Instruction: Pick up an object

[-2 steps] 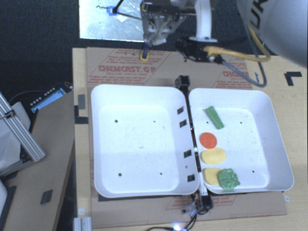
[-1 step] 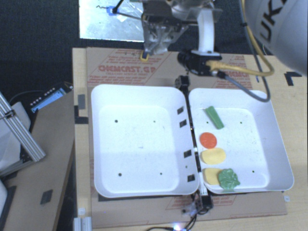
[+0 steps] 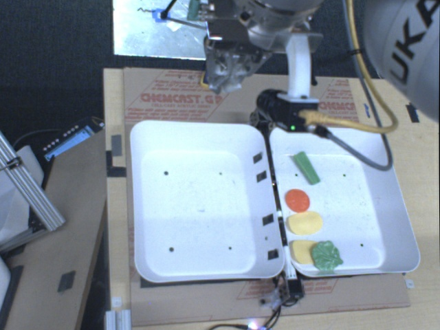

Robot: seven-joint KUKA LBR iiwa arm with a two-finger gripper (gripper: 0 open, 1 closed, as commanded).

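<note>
The right bin [image 3: 385, 205] holds the objects along its left side. A green stick [image 3: 306, 168] lies farthest back, with a flat orange-red disc [image 3: 297, 200] in front of it. Nearer the front come a yellow oval [image 3: 304, 223], a second yellow piece [image 3: 300, 251] and a crumpled green lump [image 3: 326, 255] that touches it. My gripper [image 3: 224, 74] hangs high over the bench, behind the back rim of the left bin [image 3: 199, 198] and well away from all the objects. I see nothing hanging under it.
A dark hinge strip [image 3: 269, 184] joins the two bins. Both rest on a cardboard sheet [image 3: 165, 95]. A yellow cable [image 3: 357, 124] runs over the back of the right bin. An aluminium frame [image 3: 27, 184] stands at the left.
</note>
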